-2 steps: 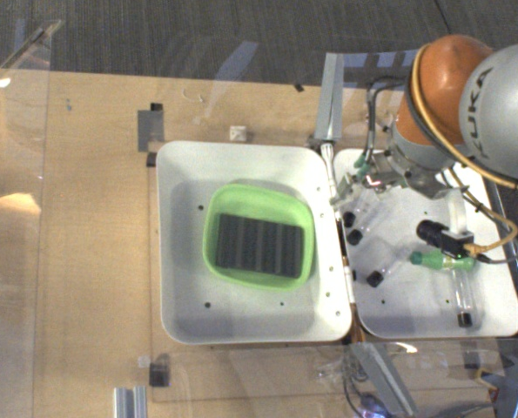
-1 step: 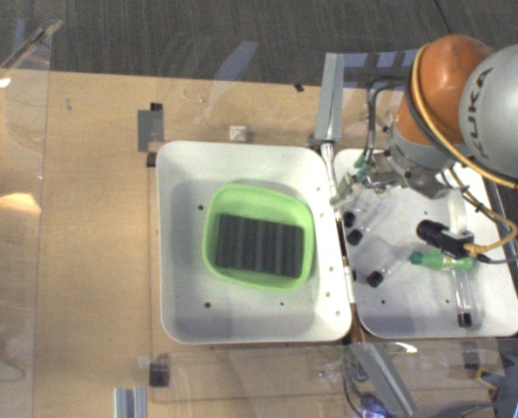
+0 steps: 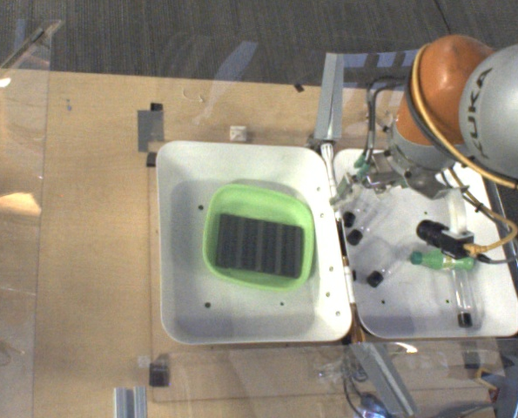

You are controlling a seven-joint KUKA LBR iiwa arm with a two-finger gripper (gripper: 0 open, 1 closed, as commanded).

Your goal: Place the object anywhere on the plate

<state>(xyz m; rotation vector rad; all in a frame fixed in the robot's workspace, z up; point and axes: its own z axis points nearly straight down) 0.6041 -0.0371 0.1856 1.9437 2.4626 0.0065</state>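
The green plate with a dark ribbed insert sits in the middle of the left bin. In the right bin lie a green-capped clear piece, a clear tube with a black end and a small black piece. My gripper hangs over the right bin's upper left corner, close to the wall between the bins. It is left of the green-capped piece and well apart from it. Nothing is visibly held.
The two bins touch along a raised rim. A grey metal post stands behind that junction. Small clamps sit on the wooden bench around the left bin.
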